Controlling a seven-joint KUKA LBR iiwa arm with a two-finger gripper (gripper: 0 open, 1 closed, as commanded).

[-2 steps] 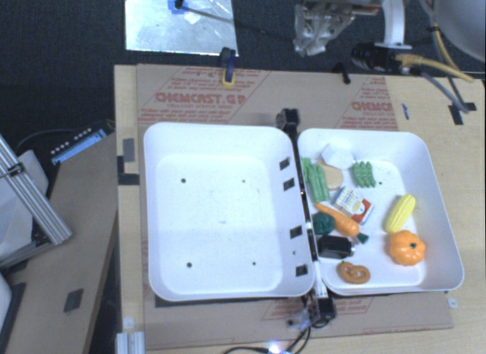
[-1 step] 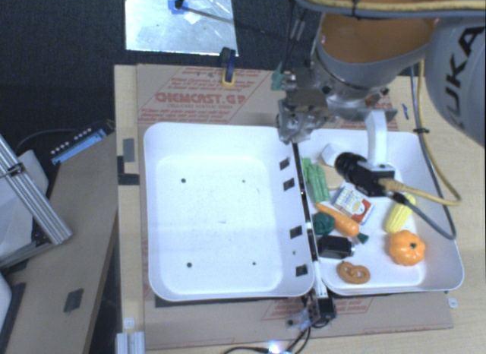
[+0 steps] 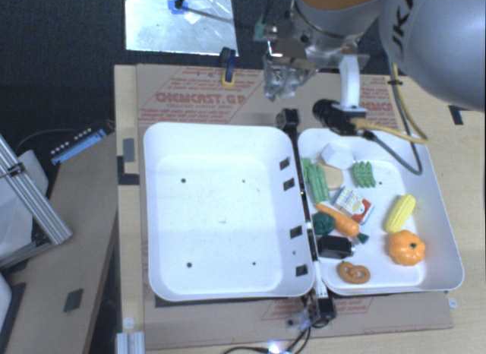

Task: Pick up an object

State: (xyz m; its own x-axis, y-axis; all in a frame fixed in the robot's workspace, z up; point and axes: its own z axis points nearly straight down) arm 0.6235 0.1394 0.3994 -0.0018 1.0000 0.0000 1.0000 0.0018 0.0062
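The gripper (image 3: pixel 285 83) hangs above the far rim of the right bin (image 3: pixel 444 250), over the cardboard; whether it grips anything cannot be told. Inside that bin lie a pumpkin (image 3: pixel 405 248) near its right wall, corn (image 3: pixel 400 213) just behind it, and a carrot (image 3: pixel 338 220), pretzel (image 3: pixel 354 273) and green bean pod (image 3: pixel 315 180) toward its left wall.

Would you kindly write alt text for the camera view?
A grey arm's pincer hangs above the bench, behind two shallow white bins. The right bin holds toy food: an orange pumpkin, yellow corn cob, carrot and brown pretzel.
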